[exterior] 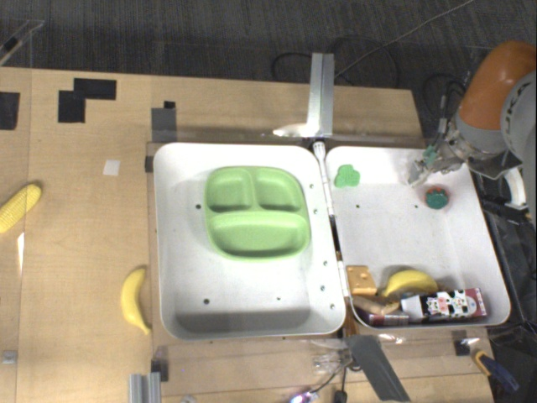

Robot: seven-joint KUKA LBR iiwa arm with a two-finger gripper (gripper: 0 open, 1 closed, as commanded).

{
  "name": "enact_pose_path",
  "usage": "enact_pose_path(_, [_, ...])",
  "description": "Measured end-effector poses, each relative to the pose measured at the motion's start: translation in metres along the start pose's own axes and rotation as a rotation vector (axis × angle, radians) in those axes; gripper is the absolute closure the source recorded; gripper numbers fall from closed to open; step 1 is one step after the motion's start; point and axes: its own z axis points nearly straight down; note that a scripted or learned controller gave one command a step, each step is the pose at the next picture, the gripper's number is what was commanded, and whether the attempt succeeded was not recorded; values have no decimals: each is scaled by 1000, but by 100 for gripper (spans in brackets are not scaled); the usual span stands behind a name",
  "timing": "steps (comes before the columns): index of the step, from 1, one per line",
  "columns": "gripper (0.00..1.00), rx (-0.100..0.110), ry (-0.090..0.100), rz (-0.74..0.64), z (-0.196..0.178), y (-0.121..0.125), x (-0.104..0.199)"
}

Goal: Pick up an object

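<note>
The gripper [425,168] is seen above the far right corner of the right bin [470,242]; the state of its jaws cannot be told, and nothing is seen held. Just below it, a small round green-and-red object [436,198] lies on the bin floor. A small green piece [346,175] lies near the far left corner. Along the near wall are gathered a tan block [361,280], a yellow banana [409,283] and a dark packet [445,306]. In the left bin [180,300] a green divided plate [254,211] is set. On the bench [75,250], a second banana [134,299] and a corn cob [18,207] lie well apart.
</note>
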Motion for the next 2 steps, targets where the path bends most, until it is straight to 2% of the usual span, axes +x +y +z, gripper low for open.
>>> enact_pose_path(1, [0,5,9,-2,1,0,3])
enact_pose_path(2, [0,6,-1,212,-40,-31,20])
